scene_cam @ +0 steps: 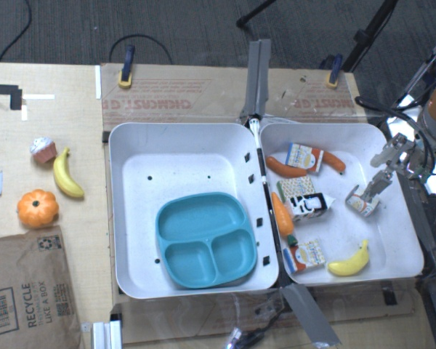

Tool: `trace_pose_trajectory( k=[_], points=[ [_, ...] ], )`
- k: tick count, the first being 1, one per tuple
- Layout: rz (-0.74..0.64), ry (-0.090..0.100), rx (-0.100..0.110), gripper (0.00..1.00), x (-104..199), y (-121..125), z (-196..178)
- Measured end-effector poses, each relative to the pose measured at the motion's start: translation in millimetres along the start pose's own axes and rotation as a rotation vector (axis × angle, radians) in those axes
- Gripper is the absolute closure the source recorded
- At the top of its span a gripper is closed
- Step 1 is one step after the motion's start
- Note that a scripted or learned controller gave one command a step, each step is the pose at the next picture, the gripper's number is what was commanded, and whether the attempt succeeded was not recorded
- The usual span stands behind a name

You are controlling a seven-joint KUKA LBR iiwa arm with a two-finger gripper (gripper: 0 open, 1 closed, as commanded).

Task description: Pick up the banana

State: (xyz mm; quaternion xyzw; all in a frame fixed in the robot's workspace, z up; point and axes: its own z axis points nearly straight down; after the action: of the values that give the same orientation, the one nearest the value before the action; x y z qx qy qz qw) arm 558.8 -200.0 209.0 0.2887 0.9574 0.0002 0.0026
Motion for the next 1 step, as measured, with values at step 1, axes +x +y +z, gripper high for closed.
trace_pose_trajectory(
  k=[1],
  points=[
    [-0.132,0.005,0.001,0.0,55.8,-63.0,87.9]
  ],
)
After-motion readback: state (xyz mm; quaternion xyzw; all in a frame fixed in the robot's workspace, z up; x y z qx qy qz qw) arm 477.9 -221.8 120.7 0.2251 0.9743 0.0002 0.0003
